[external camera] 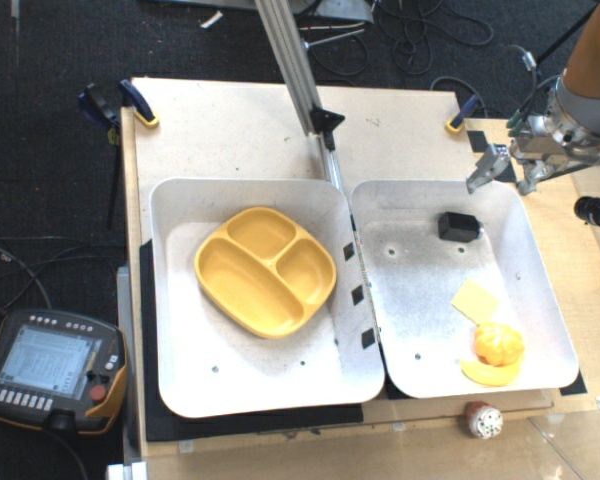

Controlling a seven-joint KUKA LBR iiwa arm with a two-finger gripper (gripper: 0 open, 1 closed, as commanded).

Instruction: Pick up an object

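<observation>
In the right bin [420, 268] lie a small black block [459, 227] near the back, a pale yellow flat piece [476, 301], an orange fruit [498, 345] and a yellow banana-shaped piece [489, 373] at the front right. My gripper [508, 172] hangs over the bin's back right corner, to the right of and behind the black block, well above the objects. Its two fingers stand apart with nothing between them.
The left bin [180, 348] holds a yellow divided plate [266, 269]. A metal pole [292, 53] slants up from between the bins. A small speckled ball [485, 421] lies on the bench in front of the right bin. A teach pendant [50, 368] sits at lower left.
</observation>
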